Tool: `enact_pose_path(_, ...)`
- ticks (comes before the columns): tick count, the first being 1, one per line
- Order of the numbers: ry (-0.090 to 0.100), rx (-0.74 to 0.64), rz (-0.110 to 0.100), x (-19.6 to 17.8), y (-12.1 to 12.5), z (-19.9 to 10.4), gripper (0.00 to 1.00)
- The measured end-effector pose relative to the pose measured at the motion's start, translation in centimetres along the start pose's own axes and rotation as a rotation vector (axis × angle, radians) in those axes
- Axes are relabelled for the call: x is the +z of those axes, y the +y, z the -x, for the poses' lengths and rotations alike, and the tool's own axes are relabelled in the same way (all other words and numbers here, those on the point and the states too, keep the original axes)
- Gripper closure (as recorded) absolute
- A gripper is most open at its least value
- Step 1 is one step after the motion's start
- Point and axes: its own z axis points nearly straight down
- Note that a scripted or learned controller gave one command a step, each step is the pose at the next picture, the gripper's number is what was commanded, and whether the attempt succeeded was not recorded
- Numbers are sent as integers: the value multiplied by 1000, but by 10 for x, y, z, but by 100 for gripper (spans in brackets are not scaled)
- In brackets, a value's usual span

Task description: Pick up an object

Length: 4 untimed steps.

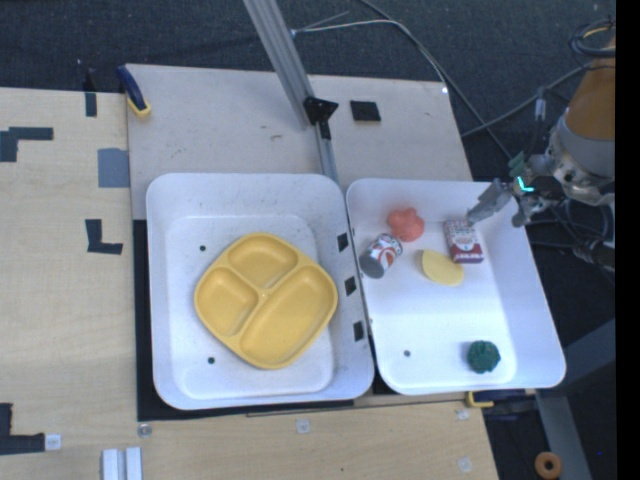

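Red-and-white packet (pixel 463 242) lies just below-left of the gripper (pixel 487 206), touching or nearly so; whether the gripper is spread or pinched, I cannot tell.

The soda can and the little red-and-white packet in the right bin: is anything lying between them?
Yes. In the camera view, a pink lump and a yellow piece lie between the soda can and the red-and-white packet.
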Motion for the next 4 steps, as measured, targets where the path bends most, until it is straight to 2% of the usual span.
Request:
enact_pose_path(1,-1,0,3,-1,1,0,0)
enact_pose_path(2,0,0,-3,60,-6,-6,0)
enact_pose_path(3,0,0,-3,121,-1,-2,0)
enact_pose_path(4,-10,0,14,138,3,1,0)
